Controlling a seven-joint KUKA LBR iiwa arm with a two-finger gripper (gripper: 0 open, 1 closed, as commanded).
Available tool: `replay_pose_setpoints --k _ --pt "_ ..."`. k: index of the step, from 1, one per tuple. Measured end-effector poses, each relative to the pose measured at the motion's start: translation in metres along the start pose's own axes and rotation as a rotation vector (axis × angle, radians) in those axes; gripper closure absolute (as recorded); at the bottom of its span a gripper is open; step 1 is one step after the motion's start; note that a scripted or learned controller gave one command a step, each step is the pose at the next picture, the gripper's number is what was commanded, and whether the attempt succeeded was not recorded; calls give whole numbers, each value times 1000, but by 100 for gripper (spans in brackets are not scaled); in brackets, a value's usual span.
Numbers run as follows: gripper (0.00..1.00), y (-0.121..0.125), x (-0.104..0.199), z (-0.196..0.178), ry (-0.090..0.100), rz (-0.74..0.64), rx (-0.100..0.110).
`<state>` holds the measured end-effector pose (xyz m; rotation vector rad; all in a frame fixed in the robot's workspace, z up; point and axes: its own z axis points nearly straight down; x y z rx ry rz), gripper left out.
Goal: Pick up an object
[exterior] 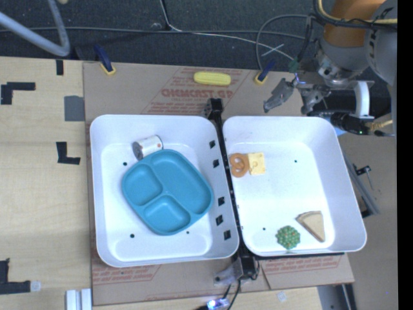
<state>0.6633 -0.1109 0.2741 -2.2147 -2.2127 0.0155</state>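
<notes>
1. The hand (pixel 293 94) hangs above the bench beyond the right bin's (pixel 335 141) far rim, fingers spread wide, holding nothing.
2. The right bin holds a pretzel (pixel 238 165), yellow block (pixel 257 163), green ball (pixel 288 237) and tan wedge (pixel 313 225).
3. The cardboard (pixel 181 95) carries red print, too blurred to read.

Two bins side by side below me

Left bin (pixel 103 173) holds a divided tray (pixel 166 191) with a cup (pixel 147 147) behind it; right bin (pixel 335 173) holds a pretzel (pixel 238 165) beside a cracker (pixel 257 163), with broccoli (pixel 288 237) and a wedge (pixel 313 225) up front.
</notes>
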Motion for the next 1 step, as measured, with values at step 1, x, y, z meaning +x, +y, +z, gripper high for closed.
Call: replay_pose_setpoints --k 1 --pt "0 1 0 -9 -1 -2 -13"
